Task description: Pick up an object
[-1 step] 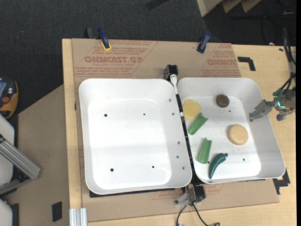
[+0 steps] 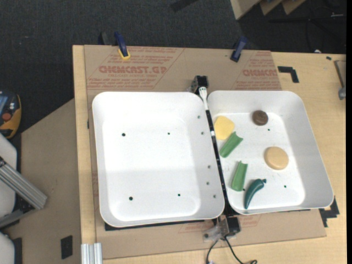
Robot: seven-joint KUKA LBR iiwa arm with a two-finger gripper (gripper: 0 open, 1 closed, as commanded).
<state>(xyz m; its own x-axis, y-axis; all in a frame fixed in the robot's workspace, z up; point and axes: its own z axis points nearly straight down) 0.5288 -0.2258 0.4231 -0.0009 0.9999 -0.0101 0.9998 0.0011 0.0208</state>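
Observation:
The right bin (image 2: 308,147) holds several small objects. A yellow piece (image 2: 223,127) lies near its left wall. Just below it rests a light green piece (image 2: 231,144), tilted. A second green piece (image 2: 239,176) lies lower down, and a dark green pepper-shaped piece (image 2: 254,191) sits near the front wall. A tan round disc (image 2: 276,158) lies toward the right, and a small brown round object (image 2: 260,117) sits near the back.
The left bin (image 2: 110,147) stands beside the right one on a cardboard-covered bench (image 2: 165,65). Two clamps (image 2: 122,47) (image 2: 238,48) hold the back edge. A cable (image 2: 220,246) trails off the front.

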